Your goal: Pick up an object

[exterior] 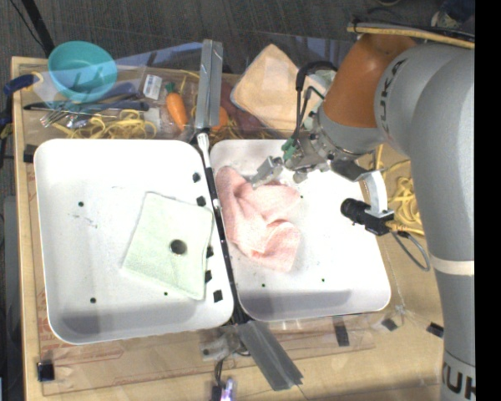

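The claw (pixel 270 167) sits at the top edge of the pink cloth (pixel 261 217) in the right bin (pixel 363 286) — I cannot tell its grip. Bare white floor lies to the cloth's right and below it.

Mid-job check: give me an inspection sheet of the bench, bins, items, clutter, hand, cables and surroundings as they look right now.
Surface: wooden bench bearing two white bins, left bin and right bin.
Job's things: pink cloth crumpled in the right bin; pale green cloth flat in the left bin with a small dark object on it.
Clutter: teal bowl, orange carrot-like item, tan pad behind the bins.
Hand: hand at the pink cloth's upper edge; grip unclear.
Cables: yellow cords, black cable.
Surroundings: dark floor.
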